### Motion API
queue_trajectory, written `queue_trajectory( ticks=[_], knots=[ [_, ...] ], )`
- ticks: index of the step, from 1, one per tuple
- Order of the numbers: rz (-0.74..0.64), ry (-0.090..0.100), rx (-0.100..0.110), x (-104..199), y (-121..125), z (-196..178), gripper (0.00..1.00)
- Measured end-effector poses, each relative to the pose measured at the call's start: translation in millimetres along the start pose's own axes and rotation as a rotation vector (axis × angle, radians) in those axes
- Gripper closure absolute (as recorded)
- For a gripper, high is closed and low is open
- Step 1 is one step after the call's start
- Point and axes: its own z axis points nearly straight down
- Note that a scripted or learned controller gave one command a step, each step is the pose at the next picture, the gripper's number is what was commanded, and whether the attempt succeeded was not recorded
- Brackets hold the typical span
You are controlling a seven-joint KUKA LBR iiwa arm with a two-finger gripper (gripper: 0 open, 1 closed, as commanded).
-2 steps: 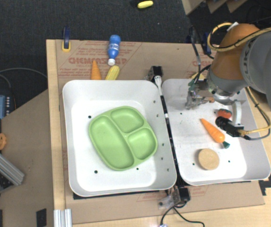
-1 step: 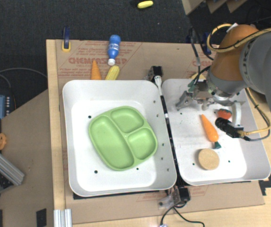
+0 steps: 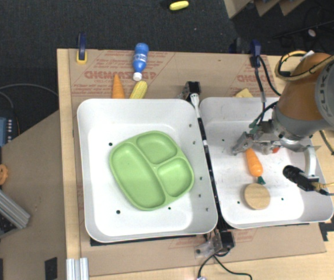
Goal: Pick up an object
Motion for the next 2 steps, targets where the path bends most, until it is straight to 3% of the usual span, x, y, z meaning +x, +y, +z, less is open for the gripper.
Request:
queue_trajectory(
  ticks=[1,2],
  knots=[
    [-0.001,-0.001,-0.006,2.0,2.6,-11.2,1.00],
    [-0.011,0.000,-0.015,75.3,-10.9,-106.7,1.00]
  ],
)
